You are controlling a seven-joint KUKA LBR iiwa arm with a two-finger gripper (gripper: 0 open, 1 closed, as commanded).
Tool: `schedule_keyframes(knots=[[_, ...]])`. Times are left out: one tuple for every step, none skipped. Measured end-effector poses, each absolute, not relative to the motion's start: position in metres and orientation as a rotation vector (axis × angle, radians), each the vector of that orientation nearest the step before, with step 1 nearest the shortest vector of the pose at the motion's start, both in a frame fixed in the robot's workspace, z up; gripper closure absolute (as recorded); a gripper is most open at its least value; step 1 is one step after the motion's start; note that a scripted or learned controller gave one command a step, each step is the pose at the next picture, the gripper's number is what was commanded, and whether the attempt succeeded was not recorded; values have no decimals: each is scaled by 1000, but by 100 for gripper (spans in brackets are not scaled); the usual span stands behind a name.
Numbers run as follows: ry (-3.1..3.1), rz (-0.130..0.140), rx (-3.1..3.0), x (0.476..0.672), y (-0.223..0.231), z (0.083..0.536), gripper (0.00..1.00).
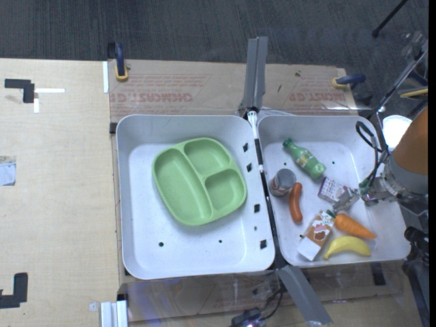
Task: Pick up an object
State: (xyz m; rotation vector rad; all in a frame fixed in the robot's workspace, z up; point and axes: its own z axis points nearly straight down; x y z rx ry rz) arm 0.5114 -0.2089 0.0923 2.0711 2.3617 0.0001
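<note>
Camera view: tool [355, 197], grip state impossible to tell, just above carrot [354, 227] in right bin [340, 148]; light, stiff, smooth, likely best pinched across thick middle.

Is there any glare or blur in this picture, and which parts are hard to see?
In the camera view, a blown-out white glare spot sits at the right bin's far right corner; the gripper looks soft and blurred; the green divided plastic plate in the left white bin is evenly lit and sharp.
</note>
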Motion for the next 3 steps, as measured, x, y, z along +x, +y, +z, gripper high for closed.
schedule_keyframes(knots=[[2454, 0, 1961, 478, -147, 92, 0], [2603, 0, 1757, 541, -137, 92, 0], [2484, 0, 1923, 477, -179, 92, 0]])
